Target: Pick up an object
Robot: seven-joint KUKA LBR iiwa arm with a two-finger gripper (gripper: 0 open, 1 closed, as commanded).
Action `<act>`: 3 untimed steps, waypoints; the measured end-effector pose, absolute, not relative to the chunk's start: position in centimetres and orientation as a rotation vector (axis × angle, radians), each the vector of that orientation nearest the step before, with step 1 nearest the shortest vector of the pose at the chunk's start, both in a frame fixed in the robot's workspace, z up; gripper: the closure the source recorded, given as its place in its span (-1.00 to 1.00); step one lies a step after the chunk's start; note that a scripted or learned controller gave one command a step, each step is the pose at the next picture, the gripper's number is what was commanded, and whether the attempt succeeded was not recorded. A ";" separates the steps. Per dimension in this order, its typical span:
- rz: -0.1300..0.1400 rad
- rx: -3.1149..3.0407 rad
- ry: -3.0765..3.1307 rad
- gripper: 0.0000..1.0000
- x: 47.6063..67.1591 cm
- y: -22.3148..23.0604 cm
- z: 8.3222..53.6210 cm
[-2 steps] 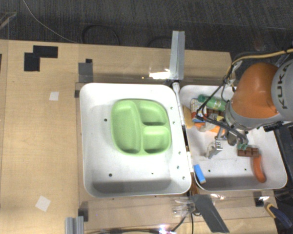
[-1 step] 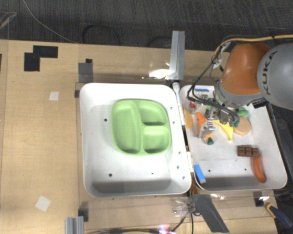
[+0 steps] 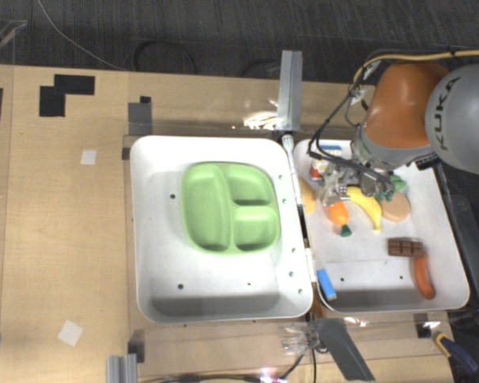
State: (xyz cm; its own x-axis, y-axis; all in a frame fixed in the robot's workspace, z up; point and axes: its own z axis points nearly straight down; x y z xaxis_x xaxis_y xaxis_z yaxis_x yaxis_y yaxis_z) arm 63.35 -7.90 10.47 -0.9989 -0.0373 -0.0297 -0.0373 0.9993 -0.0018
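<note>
My gripper (image 3: pixel 345 188) hangs low over the back left of the right bin (image 3: pixel 443 246), under the orange wrist band. Right below it lie an orange carrot (image 3: pixel 338 214) with a green tip and a yellow banana (image 3: pixel 369 208). A tan round piece (image 3: pixel 396 208) sits to the banana's right. Nearer the front lie a brown chocolate bar (image 3: pixel 405 248) and an orange-red sausage (image 3: pixel 424 278). A blue piece (image 3: pixel 326 284) rests at the bin's front left corner. The arm covers the items at the back of the bin.
The left bin (image 3: pixel 156 214) holds a green divided plate (image 3: pixel 228 206). A metal post (image 3: pixel 290 86) stands behind the two bins. Cables loop beside the wrist at the back right.
</note>
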 end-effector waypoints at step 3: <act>0.004 0.613 3.058 1.00 66.8 -6.8 24.0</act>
State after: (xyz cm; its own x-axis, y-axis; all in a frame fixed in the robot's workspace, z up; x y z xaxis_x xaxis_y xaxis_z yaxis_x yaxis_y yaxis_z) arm 66.80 -6.81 24.05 -0.9224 0.3855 -0.0220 0.3855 0.9227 0.0072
